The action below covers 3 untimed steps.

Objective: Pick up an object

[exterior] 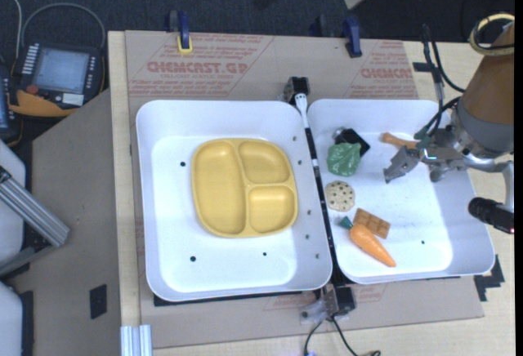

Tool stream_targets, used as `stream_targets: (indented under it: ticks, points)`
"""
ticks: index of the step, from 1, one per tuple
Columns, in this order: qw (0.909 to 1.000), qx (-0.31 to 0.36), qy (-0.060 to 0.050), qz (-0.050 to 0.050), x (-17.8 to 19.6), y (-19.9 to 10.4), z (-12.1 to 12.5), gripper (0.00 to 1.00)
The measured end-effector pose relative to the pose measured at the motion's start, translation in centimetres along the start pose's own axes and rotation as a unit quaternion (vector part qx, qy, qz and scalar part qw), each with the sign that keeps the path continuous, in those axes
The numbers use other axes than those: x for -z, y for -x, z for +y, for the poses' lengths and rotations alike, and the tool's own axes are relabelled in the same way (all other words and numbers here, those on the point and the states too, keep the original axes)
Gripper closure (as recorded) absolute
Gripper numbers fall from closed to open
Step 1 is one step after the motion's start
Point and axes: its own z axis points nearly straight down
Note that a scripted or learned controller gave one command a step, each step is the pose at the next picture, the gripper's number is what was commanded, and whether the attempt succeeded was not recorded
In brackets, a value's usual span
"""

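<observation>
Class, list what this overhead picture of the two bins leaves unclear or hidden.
- Gripper: small and blurred in the camera view; nothing visibly held.
- Black item: partly covered by the green toy.
- Arm: cut off at the right edge.
- Cookie markings: too small.

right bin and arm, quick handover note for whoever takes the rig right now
Gripper: hovering over the right bin, fingers spread, nothing between them.
Things in the right bin: green lump, cookie, brown waffle piece, carrot, all lying near its left side.
Left bin: yellow divided tray.
Done: nothing picked yet.
Left: close on one object and lift it.
</observation>
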Motion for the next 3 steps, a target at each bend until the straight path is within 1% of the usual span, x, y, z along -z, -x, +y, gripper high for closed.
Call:
stream_targets:
  ticks: [1,2,3]
  points:
    - [1.0000,0.002,0.007,-0.001,0.8,0.0,0.3,0.00]
    - [1.0000,0.001,0.004,0.000,-4.2,0.6,1.0,0.00]
    - [1.0000,0.001,0.004,0.000,-8.6,0.5,0.7,0.00]
